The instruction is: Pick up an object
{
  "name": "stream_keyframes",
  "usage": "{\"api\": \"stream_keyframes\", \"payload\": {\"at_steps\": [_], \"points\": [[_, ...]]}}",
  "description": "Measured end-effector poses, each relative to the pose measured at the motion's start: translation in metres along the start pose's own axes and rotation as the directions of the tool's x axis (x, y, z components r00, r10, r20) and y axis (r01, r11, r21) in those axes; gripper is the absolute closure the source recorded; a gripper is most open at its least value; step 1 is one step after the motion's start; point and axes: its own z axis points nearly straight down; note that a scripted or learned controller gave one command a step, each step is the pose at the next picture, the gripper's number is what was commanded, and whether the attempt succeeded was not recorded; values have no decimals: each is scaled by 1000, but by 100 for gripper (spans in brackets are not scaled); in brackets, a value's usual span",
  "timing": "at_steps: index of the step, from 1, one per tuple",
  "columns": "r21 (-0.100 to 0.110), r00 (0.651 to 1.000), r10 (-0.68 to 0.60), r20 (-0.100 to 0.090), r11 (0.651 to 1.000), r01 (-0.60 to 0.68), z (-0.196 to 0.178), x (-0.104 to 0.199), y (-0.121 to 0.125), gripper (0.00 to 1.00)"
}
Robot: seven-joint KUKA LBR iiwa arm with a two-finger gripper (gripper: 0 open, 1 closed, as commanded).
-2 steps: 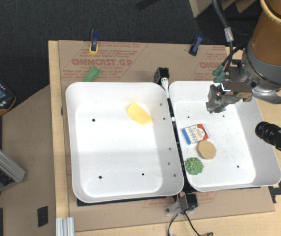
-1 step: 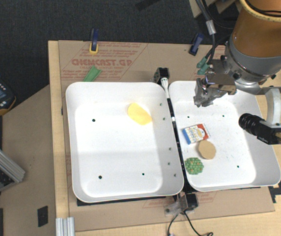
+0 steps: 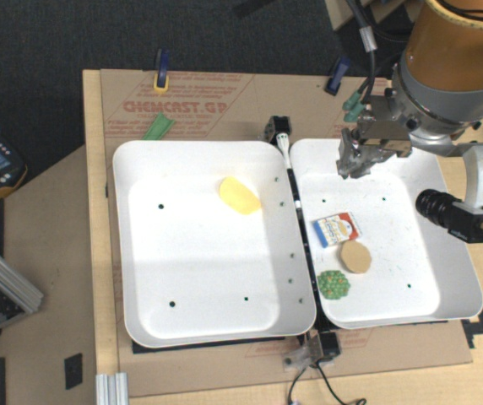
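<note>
My gripper (image 3: 355, 167) hangs over the far part of the right bin (image 3: 444, 302), above its white floor, with nothing seen between its fingers. Nearer the camera in that bin lie a small red, white and blue packet (image 3: 335, 228), a round tan disc (image 3: 356, 257) and a green dotted ball (image 3: 334, 284), all close to the bin's left wall. A yellow lump (image 3: 239, 196) rests in the left bin (image 3: 140, 310), toward its far right.
A black cylinder (image 3: 444, 211) on a bracket juts over the right bin's right side. Black clips (image 3: 277, 130) sit where the bins meet. The bins rest on a cardboard sheet (image 3: 182, 99) bearing a green strip (image 3: 157, 126).
</note>
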Motion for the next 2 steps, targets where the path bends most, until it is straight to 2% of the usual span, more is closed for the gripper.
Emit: {"api": "stream_keyframes", "payload": {"at_steps": [2], "points": [[-4, 1000, -1, 1, 1000, 1, -20, 0, 1, 100]]}}
